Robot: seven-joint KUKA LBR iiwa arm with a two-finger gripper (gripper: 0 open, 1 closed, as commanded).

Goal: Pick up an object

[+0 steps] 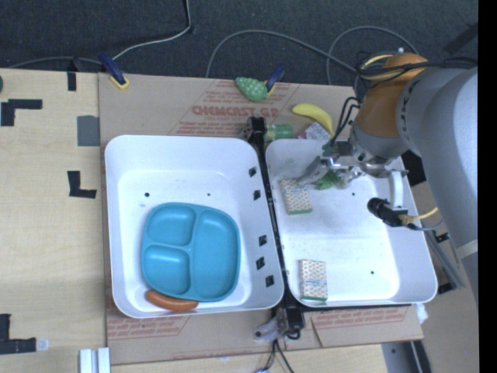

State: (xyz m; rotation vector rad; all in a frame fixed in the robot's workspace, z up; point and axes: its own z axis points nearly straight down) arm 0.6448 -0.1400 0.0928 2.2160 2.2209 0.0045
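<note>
- Scanning from the left: black tape marks on the bare wooden bench (pixel 46 231), presumably placement guides; none forms a readable word
- Left bin (pixel 124 155), shallow and white, set on a cardboard sheet (pixel 221 113) that keeps both bins together under my camera
- Blue divided plate (pixel 190 251), flat in the left bin's lower half, compartments upward
- Orange sausage-shaped toy (pixel 171 301), touching the plate's lower edge, against the bin's front wall
- Red print on the cardboard above the bins; it seems to start "CHEMCAST", the rest too faint to read
- Green textured item (pixel 251 88) and yellow banana (pixel 314 115), outside the bins on the cardboard, so not pickable as I judge it
- Right bin (pixel 404 286), my working bin
- Patterned packet (pixel 296 197), upper left of the right bin, just beside my tool; print too small to read
- Second patterned packet (pixel 313 278), near the front wall, well apart from my tool
- My gripper (pixel 330 169), low over the right bin's upper part; something green sits at its tip, but whether it is gripped, or how wide the tool stands, I cannot tell
</note>
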